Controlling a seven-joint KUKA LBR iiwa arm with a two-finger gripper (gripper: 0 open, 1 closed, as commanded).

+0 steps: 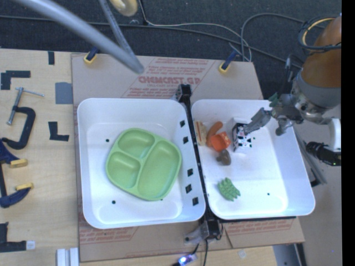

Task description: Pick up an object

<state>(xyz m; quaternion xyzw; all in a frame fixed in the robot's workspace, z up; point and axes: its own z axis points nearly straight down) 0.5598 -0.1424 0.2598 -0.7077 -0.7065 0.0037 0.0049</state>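
Observation:
My gripper hangs over the upper right part of the right bin, with its two grey fingers spread open and nothing between them. A small black-and-white toy lies at the tip of the left finger; I cannot tell whether they touch. To the toy's left lie an orange piece, a brownish sausage shape and a tan strip. A brown lump sits below them. A green leafy piece lies nearer the front.
A green divided plate lies in the left bin. A black divider runs between the bins. Clamps and cables lie on the bench outside the bins.

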